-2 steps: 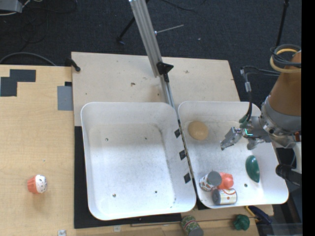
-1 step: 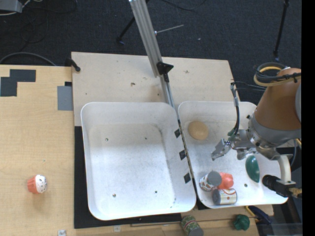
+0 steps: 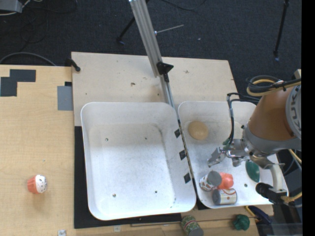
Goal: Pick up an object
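- At the far left of the frame, on the light wooden desk (image 3: 29, 132), a small orange-and-white toy (image 3: 37, 184) lies alone near the lower left, well apart from both bins.
- Left of centre sits the left bin (image 3: 98, 113), shallow and white, its floor speckled.
- A grey metal rail (image 3: 150, 43) runs from the top centre of the frame down at a slant to the seam between the two bins, where black clips mark the shared edge.
- Right of centre is the right bin (image 3: 206, 107). A tan round ball (image 3: 198, 130) rests in its upper part, near the dividing edge.
- In the lower part of the right bin, an orange object (image 3: 225, 180) lies touching a grey-and-white piece (image 3: 210, 179), and just below them a small can (image 3: 224, 196) lies on its side.
- The gripper (image 3: 219, 156) hangs over the middle of the right bin, between the ball above and the orange object below, apart from both. Its metal fingers point to the left of the frame; how wide they stand cannot be told, and nothing is seen between them.
- The arm (image 3: 270, 119) enters from the right edge, its orange band bulking over the bin's right rim, the wrist bent leftward and down toward the bin floor.
- A dark green object (image 3: 252, 171) lies by the bin's right rim, partly under the wrist.
- Below the bins, at the lower right, a green lump (image 3: 240, 222) sits on the desk's edge.
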### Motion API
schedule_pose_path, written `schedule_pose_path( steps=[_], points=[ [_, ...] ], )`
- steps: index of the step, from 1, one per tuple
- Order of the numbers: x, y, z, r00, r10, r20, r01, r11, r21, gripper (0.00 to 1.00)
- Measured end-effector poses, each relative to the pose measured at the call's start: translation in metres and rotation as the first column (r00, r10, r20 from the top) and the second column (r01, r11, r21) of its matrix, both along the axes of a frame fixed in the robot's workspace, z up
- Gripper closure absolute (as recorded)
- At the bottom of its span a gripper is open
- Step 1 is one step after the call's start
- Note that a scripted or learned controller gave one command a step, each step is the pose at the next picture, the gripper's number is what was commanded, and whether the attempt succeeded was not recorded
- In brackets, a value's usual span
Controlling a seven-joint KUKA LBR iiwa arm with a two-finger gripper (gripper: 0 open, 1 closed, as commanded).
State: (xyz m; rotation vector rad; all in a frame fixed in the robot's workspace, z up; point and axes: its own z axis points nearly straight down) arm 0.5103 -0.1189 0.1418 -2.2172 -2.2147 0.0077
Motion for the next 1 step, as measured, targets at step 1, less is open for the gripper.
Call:
schedule_pose_path(
  steps=[1],
  points=[
    [0.0006, 0.0005, -0.0502, 1.000, 0.001, 0.008, -0.001, 1.000, -0.001, 0.00]
  ],
)
